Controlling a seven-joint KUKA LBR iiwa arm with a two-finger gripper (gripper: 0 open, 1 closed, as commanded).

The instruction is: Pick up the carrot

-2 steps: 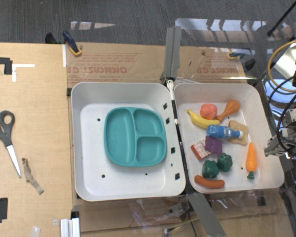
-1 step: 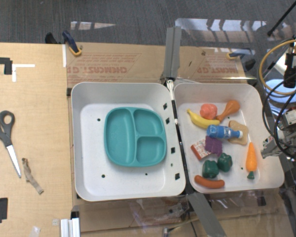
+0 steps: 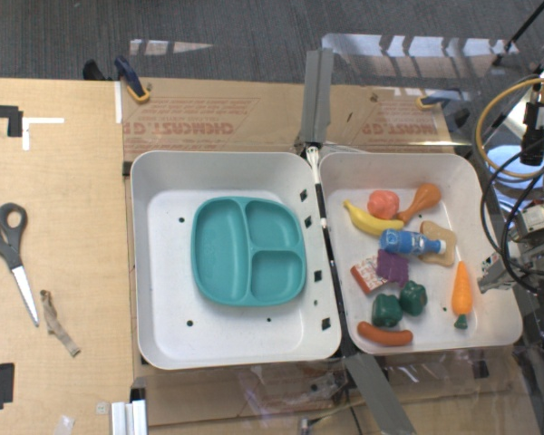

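Scissors cut off at left edge; purple item indistinct.

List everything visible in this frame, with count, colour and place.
carrot: 1, orange, right bin, near right wall
banana: 1, yellow, right bin
tomato: 1, red-orange, right bin, back
drumstick: 1, orange-brown, right bin, back
bottle: 1, blue, right bin, middle
green vegetables: 2, right bin, front
sausage: 1, red, right bin, front
divided plate: 1, teal, left bin
scissors: 1, grey, bench left
hand: 1, grey, right bin's right edge
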